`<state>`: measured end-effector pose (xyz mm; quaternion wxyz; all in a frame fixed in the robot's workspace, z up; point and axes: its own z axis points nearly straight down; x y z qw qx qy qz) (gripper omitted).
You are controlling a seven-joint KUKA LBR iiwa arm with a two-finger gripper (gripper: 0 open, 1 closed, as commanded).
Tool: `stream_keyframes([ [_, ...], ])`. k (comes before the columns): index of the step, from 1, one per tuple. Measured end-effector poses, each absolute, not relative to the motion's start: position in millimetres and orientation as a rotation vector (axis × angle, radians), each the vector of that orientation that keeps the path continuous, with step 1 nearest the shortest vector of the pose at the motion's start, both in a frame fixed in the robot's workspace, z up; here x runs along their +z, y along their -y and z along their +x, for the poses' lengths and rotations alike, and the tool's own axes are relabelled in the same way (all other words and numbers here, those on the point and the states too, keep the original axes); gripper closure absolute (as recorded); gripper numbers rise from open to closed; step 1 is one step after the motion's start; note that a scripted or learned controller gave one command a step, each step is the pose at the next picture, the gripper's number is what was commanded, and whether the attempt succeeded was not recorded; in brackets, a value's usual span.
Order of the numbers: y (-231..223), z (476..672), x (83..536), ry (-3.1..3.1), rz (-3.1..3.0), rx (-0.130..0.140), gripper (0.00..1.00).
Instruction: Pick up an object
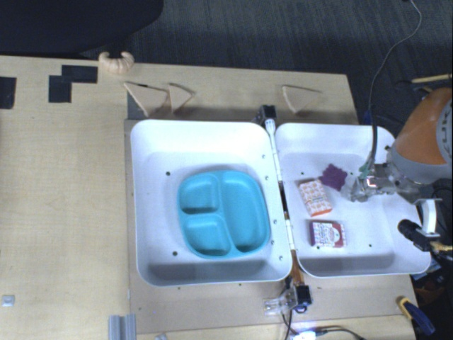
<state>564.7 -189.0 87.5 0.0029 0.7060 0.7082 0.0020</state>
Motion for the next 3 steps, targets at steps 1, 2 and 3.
stream_keyframes([
  [1, 188.7, 564.4, 86.5, -2.221, 2.213, 0.006, 0.0],
  [2, 179.0, 487.6, 87.9, -2.221, 2.217, 0.003, 0.0],
  [3, 179.1, 490.3, 99.6, -2.218, 2.211, 0.009, 1.0],
])
